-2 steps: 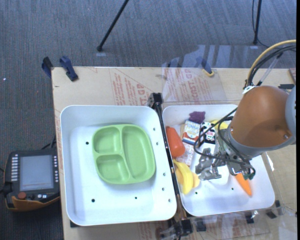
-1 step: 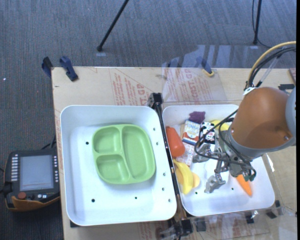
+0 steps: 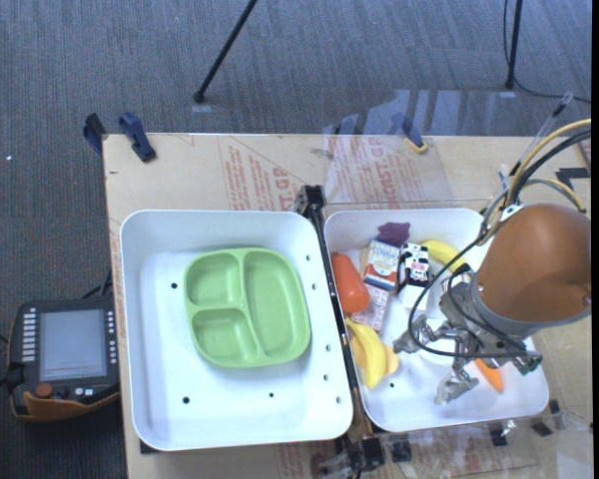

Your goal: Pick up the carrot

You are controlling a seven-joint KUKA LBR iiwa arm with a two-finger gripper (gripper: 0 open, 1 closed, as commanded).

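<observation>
An orange-red, carrot-like piece (image 3: 348, 282) lies along the left wall of the right bin (image 3: 449, 419). A smaller bright orange piece (image 3: 490, 375) pokes out from under the arm near the bin's front right, mostly hidden; I cannot tell which of the two is the carrot. My gripper (image 3: 471, 367) hangs low over the bin floor below the orange wrist band (image 3: 534, 262), right beside that small orange piece. Whether the piece is held is not visible.
A yellow banana (image 3: 369, 352) lies left of the gripper. Small cartons (image 3: 383, 264) and another yellow item (image 3: 438, 251) sit at the back of the right bin. The left bin (image 3: 150, 367) holds a green divided plate (image 3: 248, 305). Cables arc over the right edge.
</observation>
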